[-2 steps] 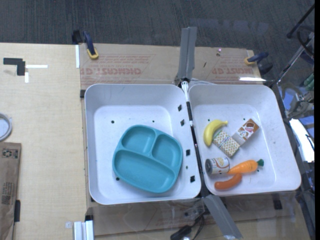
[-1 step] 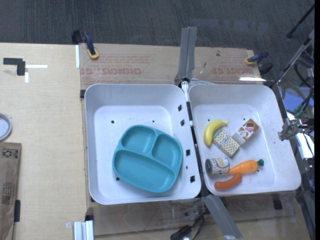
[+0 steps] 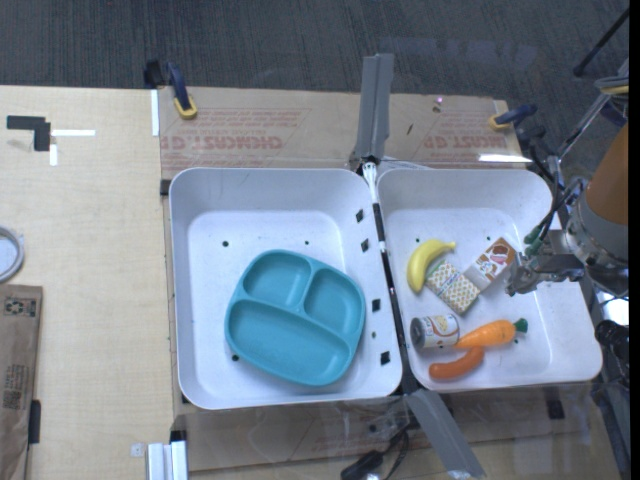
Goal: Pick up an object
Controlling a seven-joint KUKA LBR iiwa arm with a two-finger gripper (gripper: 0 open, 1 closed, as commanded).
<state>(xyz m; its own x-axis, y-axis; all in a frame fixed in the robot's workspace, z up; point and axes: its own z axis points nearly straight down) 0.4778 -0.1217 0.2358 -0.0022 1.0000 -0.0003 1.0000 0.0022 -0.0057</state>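
The right bin (image 3: 560, 363) holds a small cluster of toy groceries, any of which could be the thing to pick. A yellow banana (image 3: 428, 262) lies curved near the bin's left wall, its tip pointing up and to the right. Just below it rests a small patterned packet (image 3: 453, 288), turned at an angle, and beside that, up and to the right, a little white and brown-red carton (image 3: 493, 264). Lower down, a short can with a printed label (image 3: 434, 331) lies on its side, touching the blunt end of an orange carrot (image 3: 476, 347) that bends toward the bin's front and ends in a green top at its right.

The gripper (image 3: 522, 278) reaches in from the right, low over the right bin, its tip just beside the carton's right edge and above the carrot's green top. Whether its fingers are spread or pressed together cannot be made out; nothing is visibly pinched between them.

The bench (image 3: 80, 228) is pale wood, with brown printed cardboard (image 3: 260, 128) laid under the bins and clamped at the back corners. A grey upright bar (image 3: 376, 108) rises where the two bins meet. Behind the bench the floor is dark carpet (image 3: 250, 18). A roll of tape (image 3: 8, 255) and a brown paper item sit at the bench's left edge.

The left bin (image 3: 200, 193) holds a teal divided plate (image 3: 295, 316) with three compartments, lying flat and tilted toward the bin's front.
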